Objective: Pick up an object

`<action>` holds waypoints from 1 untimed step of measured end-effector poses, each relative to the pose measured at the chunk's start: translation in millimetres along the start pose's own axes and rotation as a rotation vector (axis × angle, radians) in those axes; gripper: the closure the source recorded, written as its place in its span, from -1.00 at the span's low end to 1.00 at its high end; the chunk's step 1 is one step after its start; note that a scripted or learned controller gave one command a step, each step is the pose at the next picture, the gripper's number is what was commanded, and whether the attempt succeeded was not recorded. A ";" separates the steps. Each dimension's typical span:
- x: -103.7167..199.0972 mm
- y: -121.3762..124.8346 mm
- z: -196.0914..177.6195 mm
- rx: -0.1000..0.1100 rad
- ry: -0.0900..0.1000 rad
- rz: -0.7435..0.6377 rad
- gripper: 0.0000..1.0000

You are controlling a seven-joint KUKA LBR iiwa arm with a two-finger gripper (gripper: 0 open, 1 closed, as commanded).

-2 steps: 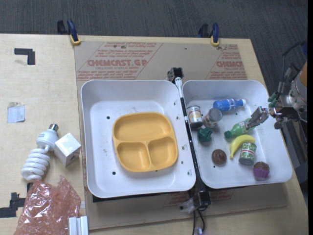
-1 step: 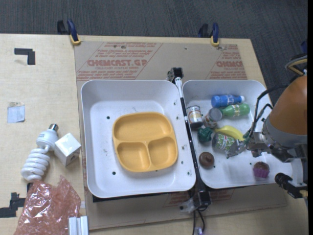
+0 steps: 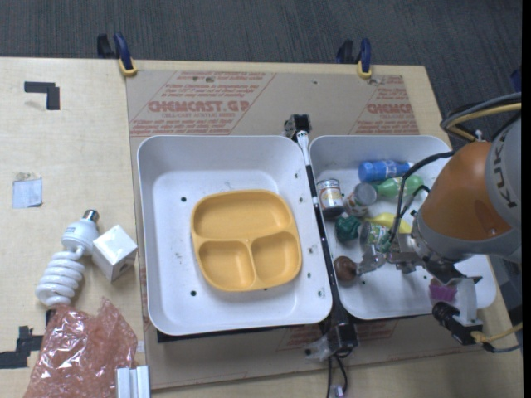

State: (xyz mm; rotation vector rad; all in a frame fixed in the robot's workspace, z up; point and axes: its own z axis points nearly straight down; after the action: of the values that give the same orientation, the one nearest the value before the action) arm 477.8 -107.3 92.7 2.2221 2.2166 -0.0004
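Inside the left bin (image 3: 158, 222) lies a yellow tray (image 3: 246, 239); hand (image 3: 377, 251) grip unclear.

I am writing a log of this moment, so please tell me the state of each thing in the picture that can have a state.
Yellow tray: lying flat in the left bin, right side up.
Small can: upright in the right bin.
Blue bottle: lying on its side.
Spiral light bulb: lying on the bench, unlit.
Arm: reaching over the right bin.
Tool: low among the objects; grip unclear.
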 end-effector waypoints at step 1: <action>0.1 1.3 -9.8 -0.002 0.001 0.001 1.00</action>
State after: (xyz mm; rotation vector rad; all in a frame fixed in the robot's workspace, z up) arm 479.1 -107.2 102.5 2.2225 2.2150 0.0026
